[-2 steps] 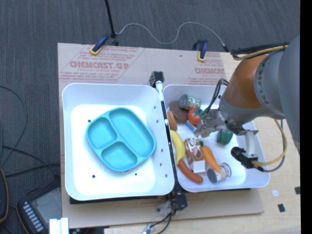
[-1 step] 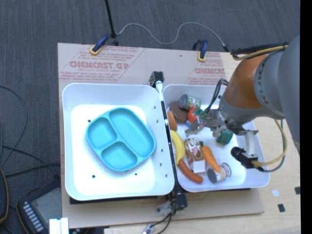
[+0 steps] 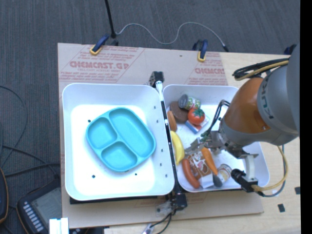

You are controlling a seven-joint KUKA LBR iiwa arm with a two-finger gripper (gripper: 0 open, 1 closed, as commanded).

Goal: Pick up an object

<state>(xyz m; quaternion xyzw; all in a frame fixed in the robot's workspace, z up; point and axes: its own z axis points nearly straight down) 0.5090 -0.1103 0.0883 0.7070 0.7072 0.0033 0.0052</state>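
Camera view: two white bins are seen side by side on a board that is clamped to the bench. The left bin (image 3: 73,130) holds a blue divided plate (image 3: 120,138), lying flat near its middle. The right bin (image 3: 263,167) holds a heap of toy food, gathered toward its left half.

The arm (image 3: 265,106) is reached in from the right, and its orange band is seen above the right bin's right half. The gripper (image 3: 208,145) is lowered into that bin, just beside the heap, with its metal parts pointed left toward the food. Its fingers are hidden among the wrist hardware and the objects, so whether the pincer is open or closed cannot be told, and nothing can be seen held between them.

A carrot (image 3: 209,161) lies slantwise just under the gripper, touching or nearly touching it; which of the two cannot be made out. A packet (image 3: 197,164) with red print lies beside the carrot, to its left. A sausage (image 3: 190,173) lies at the near left of the heap, and a banana (image 3: 177,146) is set against the bin's left wall. A tomato (image 3: 196,116) is seen at the far side, with a small can (image 3: 189,102) beyond it and a brown round piece (image 3: 180,114) to its left. A small jar (image 3: 223,171) lies near the bin's near edge.
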